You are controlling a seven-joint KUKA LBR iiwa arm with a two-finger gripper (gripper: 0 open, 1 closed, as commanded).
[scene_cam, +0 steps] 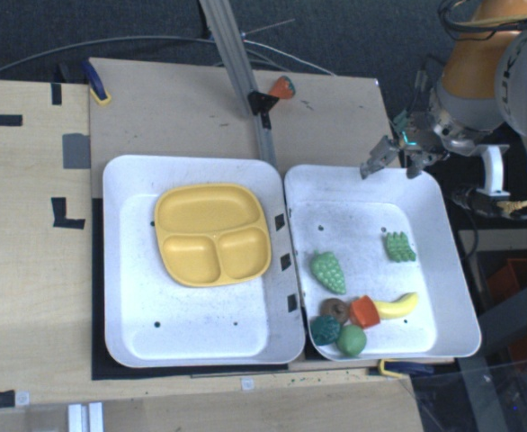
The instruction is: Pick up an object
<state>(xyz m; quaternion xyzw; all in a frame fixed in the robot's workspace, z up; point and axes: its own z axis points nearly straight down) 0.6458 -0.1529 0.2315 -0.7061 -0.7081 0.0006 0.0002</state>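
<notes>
Hovering above the far right corner of the right bin (443,241), the tool (394,162) hangs from the arm (479,70) with its two dark fingers spread apart and nothing between them. It sits over the bin's back rim, not over any of the toys.

All the candidates lie in that same bin, toward the near side from the tool. The closest is a small green studded block (399,247), roughly straight below the tool in the view and on its own, well apart from the rest. A green bunch of grapes (328,272) lies further left, its long axis running from the far left to the near right. The others crowd the near edge: a brown ring-shaped piece (336,310), a teal lump (326,330), a green round fruit (352,340), an orange-red block (365,312) and a banana (397,306), several of them touching.

The left bin (129,268) holds a yellow divided plate (213,233) and lies well off from the tool across the tabletop (30,241).

Judging from this layout, the pick has not begun. The move turns on travelling toward the near side and descending; the green block looks the easiest target, being nearest and clear of neighbours.
</notes>
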